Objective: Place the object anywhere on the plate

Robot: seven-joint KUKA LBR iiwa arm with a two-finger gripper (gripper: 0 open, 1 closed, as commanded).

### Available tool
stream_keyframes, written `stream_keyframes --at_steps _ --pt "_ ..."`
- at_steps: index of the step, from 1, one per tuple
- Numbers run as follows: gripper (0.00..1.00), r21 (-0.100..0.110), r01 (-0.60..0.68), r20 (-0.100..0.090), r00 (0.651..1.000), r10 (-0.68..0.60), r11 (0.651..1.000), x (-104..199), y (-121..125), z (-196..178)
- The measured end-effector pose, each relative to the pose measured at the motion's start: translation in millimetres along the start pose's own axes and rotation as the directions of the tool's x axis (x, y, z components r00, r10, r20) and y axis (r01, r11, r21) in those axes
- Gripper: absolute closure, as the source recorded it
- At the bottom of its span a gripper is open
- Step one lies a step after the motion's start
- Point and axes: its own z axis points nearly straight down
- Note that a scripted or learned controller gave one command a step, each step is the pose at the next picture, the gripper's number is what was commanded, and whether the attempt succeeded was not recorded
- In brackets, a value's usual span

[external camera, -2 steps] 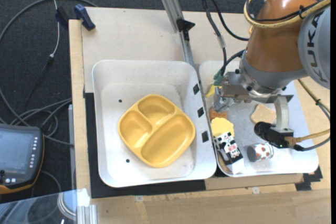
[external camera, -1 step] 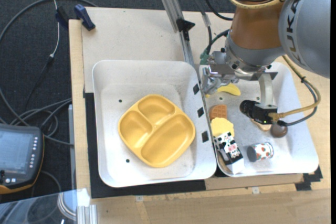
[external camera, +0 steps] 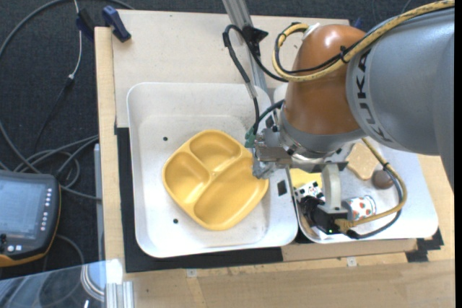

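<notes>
The yellow divided plate lies in the left bin. The end effector hangs at its right rim under the grey arm, part-lettered "UKA"; open or closed, I cannot tell. A brown lump and a white-and-orange item lie in the right bin

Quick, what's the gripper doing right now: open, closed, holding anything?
Gripper: cannot be told. It sits at the right edge of the plate.
</notes>
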Motion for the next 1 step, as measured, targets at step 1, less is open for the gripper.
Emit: stream_keyframes --at_steps 1 --pt "1.0 -0.016 -0.008 0.002 1.0 0.008 1.0 -34.6 30.6 -18.4"
